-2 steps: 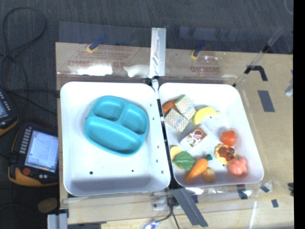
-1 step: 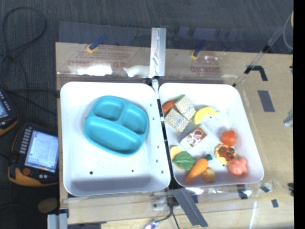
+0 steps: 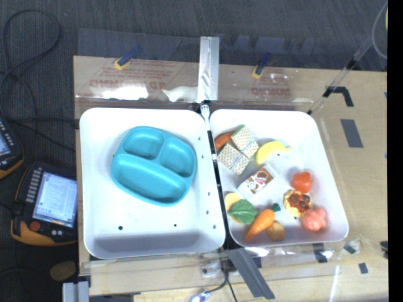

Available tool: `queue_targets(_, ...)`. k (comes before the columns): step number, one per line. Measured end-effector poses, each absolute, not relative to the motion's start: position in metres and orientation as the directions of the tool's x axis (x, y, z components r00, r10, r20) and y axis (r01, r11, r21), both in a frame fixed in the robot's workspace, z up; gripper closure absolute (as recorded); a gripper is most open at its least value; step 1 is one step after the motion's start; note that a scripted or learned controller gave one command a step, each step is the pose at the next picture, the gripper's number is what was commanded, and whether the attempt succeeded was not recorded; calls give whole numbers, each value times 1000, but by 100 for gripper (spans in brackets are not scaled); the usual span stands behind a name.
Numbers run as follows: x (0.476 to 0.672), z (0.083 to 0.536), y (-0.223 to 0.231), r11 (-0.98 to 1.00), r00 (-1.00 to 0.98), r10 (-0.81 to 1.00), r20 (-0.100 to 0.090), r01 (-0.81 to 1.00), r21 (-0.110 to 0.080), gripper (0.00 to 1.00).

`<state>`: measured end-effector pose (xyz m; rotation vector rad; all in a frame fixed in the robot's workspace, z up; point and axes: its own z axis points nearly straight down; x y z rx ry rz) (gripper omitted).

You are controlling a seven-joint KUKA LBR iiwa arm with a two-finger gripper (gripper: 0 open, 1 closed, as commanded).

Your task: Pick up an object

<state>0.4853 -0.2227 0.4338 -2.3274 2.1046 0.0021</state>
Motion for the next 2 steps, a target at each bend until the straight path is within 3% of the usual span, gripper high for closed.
queue_targets(1,486,420,-205,-101,101,-995,-4,-995,-1,100)
queue_targets(2,505,428,-217,-344,344,-939,-4,-939,-1,100)
